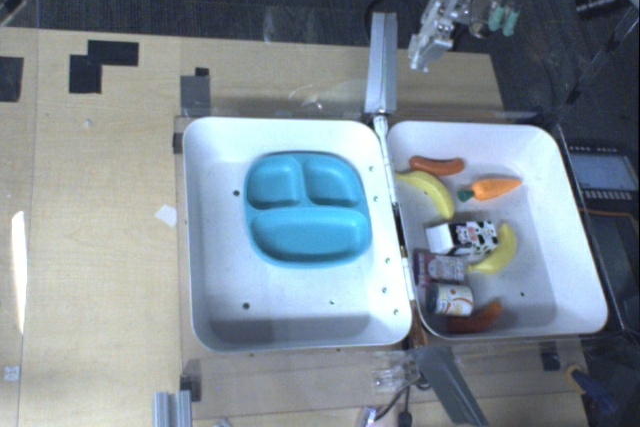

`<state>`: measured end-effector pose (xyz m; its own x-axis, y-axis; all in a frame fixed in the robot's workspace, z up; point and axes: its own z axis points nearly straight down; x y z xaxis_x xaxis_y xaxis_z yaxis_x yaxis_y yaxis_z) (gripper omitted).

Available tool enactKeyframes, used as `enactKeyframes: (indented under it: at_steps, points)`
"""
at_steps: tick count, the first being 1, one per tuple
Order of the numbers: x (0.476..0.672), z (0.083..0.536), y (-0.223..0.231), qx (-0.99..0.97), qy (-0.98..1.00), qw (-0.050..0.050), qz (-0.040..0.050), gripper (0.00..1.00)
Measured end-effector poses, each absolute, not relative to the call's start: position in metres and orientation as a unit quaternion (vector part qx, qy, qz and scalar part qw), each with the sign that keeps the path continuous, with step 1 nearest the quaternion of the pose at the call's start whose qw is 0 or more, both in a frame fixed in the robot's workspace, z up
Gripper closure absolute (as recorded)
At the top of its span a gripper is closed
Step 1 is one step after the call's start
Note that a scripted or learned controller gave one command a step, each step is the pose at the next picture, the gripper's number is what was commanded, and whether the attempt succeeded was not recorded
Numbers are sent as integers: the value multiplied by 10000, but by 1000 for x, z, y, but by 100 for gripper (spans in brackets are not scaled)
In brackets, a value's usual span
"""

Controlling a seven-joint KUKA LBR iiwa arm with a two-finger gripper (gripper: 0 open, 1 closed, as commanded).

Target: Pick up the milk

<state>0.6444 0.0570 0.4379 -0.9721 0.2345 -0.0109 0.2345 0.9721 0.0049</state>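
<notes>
The milk [463,236] is a small white carton with black cow patches, lying on its side in the middle of the right bin [560,215], against a banana [497,253]. My gripper [421,52] hangs high above the bench behind the bins, above the divider post, well away from the milk. Nothing sits between its fingers.
The right bin also holds a second banana [427,191], a sausage [437,165], a carrot [490,187], a dark packet [440,266], a small can [452,298] and another sausage [475,317]. A blue divided plate [305,208] lies in the left bin [215,245].
</notes>
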Motion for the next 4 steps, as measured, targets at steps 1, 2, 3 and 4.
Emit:
enactKeyframes:
  at_steps: [1,2,3,4]
  points:
    - [652,438,53,-772,9970,63,9,100]
    - [668,438,61,-2650,9642,65,2,100]
    - [669,439,78,-4320,9019,66,-5,100]
    - [669,439,74,-5788,8154,68,-15,100]
